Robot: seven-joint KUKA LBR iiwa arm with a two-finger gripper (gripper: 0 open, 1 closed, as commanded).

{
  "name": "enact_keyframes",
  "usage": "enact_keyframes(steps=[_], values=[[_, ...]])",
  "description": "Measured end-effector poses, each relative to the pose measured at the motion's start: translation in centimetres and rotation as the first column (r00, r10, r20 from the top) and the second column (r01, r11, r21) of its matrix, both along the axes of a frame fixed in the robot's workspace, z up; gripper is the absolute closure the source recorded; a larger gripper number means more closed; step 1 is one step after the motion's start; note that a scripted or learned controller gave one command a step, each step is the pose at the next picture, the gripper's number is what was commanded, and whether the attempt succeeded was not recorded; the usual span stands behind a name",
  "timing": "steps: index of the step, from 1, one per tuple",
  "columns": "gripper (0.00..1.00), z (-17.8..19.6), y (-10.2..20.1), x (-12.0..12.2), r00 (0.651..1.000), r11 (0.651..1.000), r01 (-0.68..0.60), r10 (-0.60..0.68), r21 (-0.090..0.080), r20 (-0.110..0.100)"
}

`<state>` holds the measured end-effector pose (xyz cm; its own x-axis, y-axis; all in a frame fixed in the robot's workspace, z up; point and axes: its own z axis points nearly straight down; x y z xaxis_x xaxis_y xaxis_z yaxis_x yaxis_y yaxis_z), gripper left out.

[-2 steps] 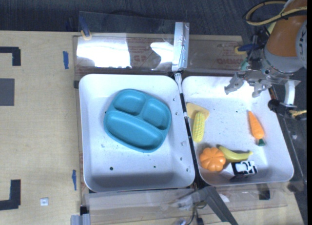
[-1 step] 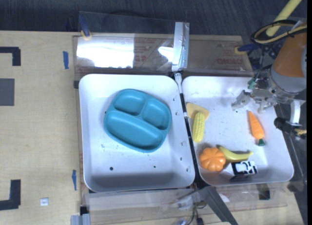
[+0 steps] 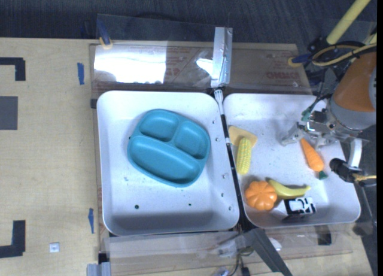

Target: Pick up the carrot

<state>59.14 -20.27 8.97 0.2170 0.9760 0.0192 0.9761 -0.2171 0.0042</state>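
Orange and tapering, the carrot (image 3: pixel 312 154) lies at the right side of the right bin (image 3: pixel 263 108) (leaf end toward lower right), its long axis running from upper left to lower right. Just above its upper end sits the gripper (image 3: pixel 312 128), its opening impossible to judge here.

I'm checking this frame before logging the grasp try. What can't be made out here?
- Gripper: too blurred to tell its grip on the carrot.
- Carrot's top end: hidden under the gripper.
- Small black-and-white item: too small to identify.
- Banana: its left end is hidden behind the pumpkin.
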Motion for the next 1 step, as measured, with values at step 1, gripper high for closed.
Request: enact_keyframes(steps=[1], values=[[1.00, 0.98, -0.34, -0.03, 1.000, 1.000, 0.001, -0.001, -0.011, 0.001]])
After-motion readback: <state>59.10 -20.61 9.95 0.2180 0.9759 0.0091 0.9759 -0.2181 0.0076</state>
